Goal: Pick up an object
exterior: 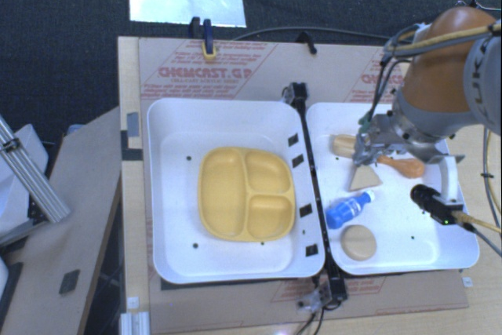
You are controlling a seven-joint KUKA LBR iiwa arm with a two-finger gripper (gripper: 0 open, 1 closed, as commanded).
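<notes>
**Tool parked over the wedge in the right bin**

The tool [365, 158] is down low in the right bin [463, 251], near its back edge, tip right on top of a pale wedge-shaped piece [365, 179]. Can't tell whether it's gripping anything. The wedge sits just toward the front edge from the tip, so I'd guess that's the pick. Count in that bin: one wedge, one orange-handled thing [404, 166] running left-right, one blue bottle [347, 209], one tan round puck [358, 242]. Left bin [169, 169]: one yellow divided plate [245, 194].
</notes>
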